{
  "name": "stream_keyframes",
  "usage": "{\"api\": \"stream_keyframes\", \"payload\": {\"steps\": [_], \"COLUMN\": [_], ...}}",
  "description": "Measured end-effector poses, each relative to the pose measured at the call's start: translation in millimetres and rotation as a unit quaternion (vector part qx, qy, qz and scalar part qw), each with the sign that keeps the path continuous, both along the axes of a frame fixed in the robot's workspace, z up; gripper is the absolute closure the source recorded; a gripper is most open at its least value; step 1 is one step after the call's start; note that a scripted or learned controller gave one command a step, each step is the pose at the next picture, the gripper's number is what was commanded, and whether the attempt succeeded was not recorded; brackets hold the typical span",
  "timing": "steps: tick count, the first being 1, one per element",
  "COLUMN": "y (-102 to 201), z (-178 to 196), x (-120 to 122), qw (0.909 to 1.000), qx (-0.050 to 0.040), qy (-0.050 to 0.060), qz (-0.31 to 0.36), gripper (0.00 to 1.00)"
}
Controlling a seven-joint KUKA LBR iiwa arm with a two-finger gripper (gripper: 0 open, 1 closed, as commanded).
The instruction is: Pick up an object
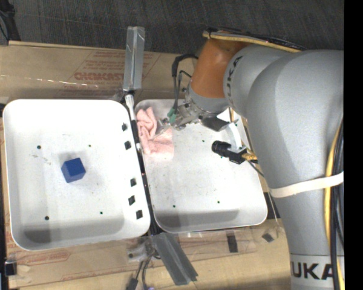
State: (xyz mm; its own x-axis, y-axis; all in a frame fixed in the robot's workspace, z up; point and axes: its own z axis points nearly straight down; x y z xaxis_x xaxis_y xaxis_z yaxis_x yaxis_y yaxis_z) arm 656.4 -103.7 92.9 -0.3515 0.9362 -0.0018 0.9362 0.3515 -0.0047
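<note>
A crumpled pink cloth (152,132) lies in the far left corner of the right bin (206,216), against the wall between the bins. My gripper (172,121) is low over the cloth's right edge, right beside it or touching it. A blue cube (73,169) sits alone in the middle of the left bin (24,222), far from the gripper. The wrist and the grey arm cover the right bin's far right corner.
The grey arm with its orange band (212,71) comes in from the right over the right bin's far side. A metal post (133,59) stands at the far end of the divider between the bins. Cardboard lies under both bins.
</note>
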Motion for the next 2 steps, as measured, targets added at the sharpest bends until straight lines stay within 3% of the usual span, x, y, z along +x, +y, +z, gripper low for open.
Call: {"api": "stream_keyframes", "payload": {"steps": [1, 2], "y": [-2.4, 2.7], "z": [0.1, 2.7], "x": [-25.9, -66.2], "qw": [0.9986, 0.9981], "qx": [0.0009, 0.001], "qy": [-0.001, -0.001], "qz": [0.053, 0.062], "gripper": [0.0, 0.0]}}
